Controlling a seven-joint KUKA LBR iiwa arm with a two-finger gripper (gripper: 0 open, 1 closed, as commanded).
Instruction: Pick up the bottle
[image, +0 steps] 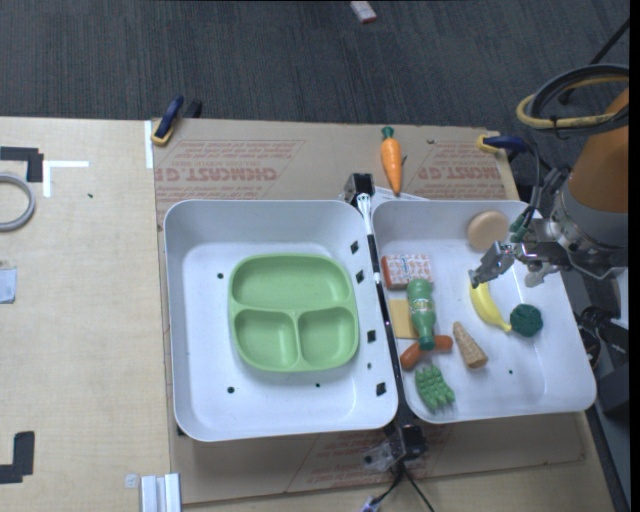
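The bottle (422, 314), green with a red cap at its lower end, lies on its side in the left part of the right bin (560, 390), close to the wall shared with the left bin (190, 330). It lies lengthwise, running from the far side toward the near side of the bin, with a red-and-white packet (407, 268) just beyond its upper end, a yellow cheese slice (400, 318) touching its left side, a small sausage (411, 352) near its cap, and a green bunch of grapes (434, 386) below that. The gripper (493, 268) hangs over the right half of the same bin, just above the banana (489, 305) and near the broccoli (526, 320), well apart from the bottle. Nothing is seen between the jaws; whether they are spread or pressed together cannot be told at this size and angle. The bottle is untouched and rests on the bin floor, so no part of the pick is complete. Remaining steps, as judged from this layout: move the gripper left across the bin to a position over the bottle, align the jaws across its narrow width, descend, close, and lift. The neighbouring items leave little side clearance, so a misplaced descent would likely catch the cheese slice or the sausage. The green divided plate (294, 312) in the left bin plays no part.
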